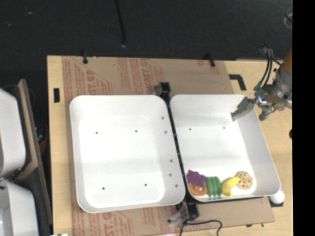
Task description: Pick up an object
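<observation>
Toys [219, 185] sit at near edge of rt bin [216, 141]; claw [253, 107] open, holding nothing, over far-rt rim.

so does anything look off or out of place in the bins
Nothing spilled or damaged. The one oddity: all four toys, the purple-topped piece, green piece, yellow piece and cookie, crowd the right bin's near edge, far from the gripper.

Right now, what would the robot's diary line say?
arm: above right bin far corner | toys: near edge, untouched | left bin
</observation>
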Robot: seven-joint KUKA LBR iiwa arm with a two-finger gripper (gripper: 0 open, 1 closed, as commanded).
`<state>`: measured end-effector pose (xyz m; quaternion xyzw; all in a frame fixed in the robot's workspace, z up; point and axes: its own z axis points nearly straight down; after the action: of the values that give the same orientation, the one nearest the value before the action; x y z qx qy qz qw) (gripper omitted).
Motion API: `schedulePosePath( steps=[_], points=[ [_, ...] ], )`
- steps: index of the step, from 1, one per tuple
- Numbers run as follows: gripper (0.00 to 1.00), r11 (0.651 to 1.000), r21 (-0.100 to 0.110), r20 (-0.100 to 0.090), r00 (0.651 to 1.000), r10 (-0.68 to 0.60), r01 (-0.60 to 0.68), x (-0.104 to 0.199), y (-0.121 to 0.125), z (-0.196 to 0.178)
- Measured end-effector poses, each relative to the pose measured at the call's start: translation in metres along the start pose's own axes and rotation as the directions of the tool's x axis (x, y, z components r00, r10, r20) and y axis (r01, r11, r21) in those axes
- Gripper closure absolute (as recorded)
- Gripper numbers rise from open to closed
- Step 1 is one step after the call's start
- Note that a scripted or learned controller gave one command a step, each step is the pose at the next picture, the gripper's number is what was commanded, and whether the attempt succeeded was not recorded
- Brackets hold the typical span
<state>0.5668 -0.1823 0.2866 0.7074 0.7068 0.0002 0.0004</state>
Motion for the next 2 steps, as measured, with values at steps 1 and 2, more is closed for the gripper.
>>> schedulePosePath(
  steps=[1,2],
  points=[
    [0.0,1.0,-0.005,0.001,1.0,0.007,-0.007,-0.007,0.036,-0.069],
    [0.0,1.0,0.011,-0.003,1.0,0.003,-0.003,-0.029,-0.014,0.068]
  ],
)
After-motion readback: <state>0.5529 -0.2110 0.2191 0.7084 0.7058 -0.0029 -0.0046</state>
